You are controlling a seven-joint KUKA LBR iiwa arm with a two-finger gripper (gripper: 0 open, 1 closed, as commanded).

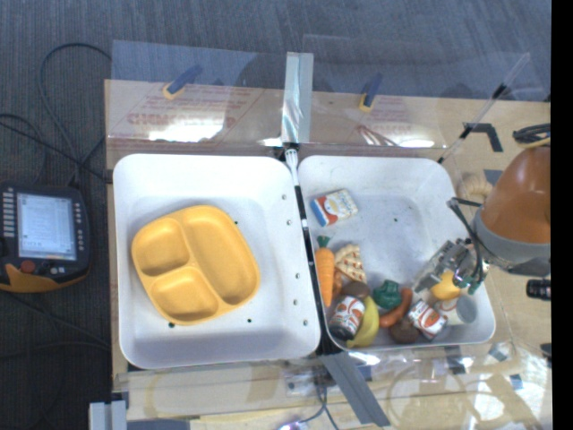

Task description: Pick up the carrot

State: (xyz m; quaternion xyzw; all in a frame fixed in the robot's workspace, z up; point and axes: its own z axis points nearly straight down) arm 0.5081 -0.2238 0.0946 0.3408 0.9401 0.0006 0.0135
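My jaws [450, 276] hover low over the right bin [394, 173], well right of the carrot [325, 274]. Can't tell if they're apart or together, too much clutter round the tips, incl. a yellow bit [445, 288] right under them. Nothing I'd call held.

Carrot's my landmark: orange, lying lengthwise tight against the divider wall [305, 267] btwn the two bins, green top end away from the camera. Waffle piece [350, 263] touches its right side. Just nearer the camera: a small can [348, 313] and banana [368, 323]. Farther back, the milk carton [334, 207], apart from it.

Risks, as I judge it: wall on carrot's left leaves almost no room for a finger there, so I could hit the rim or skid off. On the right I might pinch the waffle along w/ it. Crossing over, I could clip the green veg [389, 294].

Open room: bare bin floor back-right of carrot. Best approach from there, I reckon. Left bin w/ yellow tray [194, 262] isn't in play.
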